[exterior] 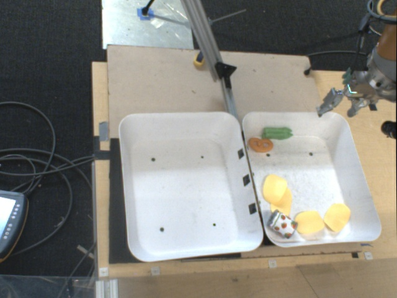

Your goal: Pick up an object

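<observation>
In the camera view, two shallow white bins are seen side by side on a bench of pale board. The left bin [186,185] is bordered on its right by the right bin [356,166], their inner rims touching along a line marked by small black tabs.

The gripper [344,102] is found at the upper right, above the far right corner of the right bin, just over its rim. Two grey fingers [329,101] are seen pointing down and to the left, spread apart, with nothing held between them. Above the gripper, the arm's wrist is cut off by the frame edge.

Six objects are contained in the right bin. A green object [276,133] lies near the far wall, to the left of the gripper and somewhat nearer the camera. Just beside it, toward the dividing rim, an orange ring-shaped object [260,144] is seen. Well apart from the gripper, in the near half of the bin, a yellow object [276,190] lies by the dividing rim. At the near wall a small white and red object [282,224] is placed, touching or just beside a second yellow object [309,223], and a third yellow object [337,216] rests just to its right.

A grey metal pole [205,33] crosses the bench at a slant from the top down to the bins' far junction. Cables [43,160] lie on the dark floor at the left.
</observation>
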Controlling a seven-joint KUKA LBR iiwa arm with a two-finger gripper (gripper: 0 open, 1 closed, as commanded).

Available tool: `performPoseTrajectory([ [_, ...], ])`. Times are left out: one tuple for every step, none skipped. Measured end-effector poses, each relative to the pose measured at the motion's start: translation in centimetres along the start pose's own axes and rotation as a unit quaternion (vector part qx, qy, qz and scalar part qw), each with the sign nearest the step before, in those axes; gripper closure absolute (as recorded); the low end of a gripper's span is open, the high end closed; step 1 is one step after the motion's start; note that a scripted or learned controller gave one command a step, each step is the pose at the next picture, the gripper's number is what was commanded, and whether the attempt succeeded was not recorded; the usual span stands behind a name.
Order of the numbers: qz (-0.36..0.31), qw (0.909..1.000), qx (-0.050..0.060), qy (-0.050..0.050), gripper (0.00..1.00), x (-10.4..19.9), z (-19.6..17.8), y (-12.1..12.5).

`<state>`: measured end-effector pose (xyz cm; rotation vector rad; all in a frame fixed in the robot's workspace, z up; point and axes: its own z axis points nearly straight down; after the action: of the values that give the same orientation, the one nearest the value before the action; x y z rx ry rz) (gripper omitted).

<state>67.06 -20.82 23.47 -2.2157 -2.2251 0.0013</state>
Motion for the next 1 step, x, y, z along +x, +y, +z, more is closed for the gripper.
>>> performPoseTrajectory([
  [-0.001,1.0,-0.002,-0.001,0.0,0.02,-0.31,0.08],
])
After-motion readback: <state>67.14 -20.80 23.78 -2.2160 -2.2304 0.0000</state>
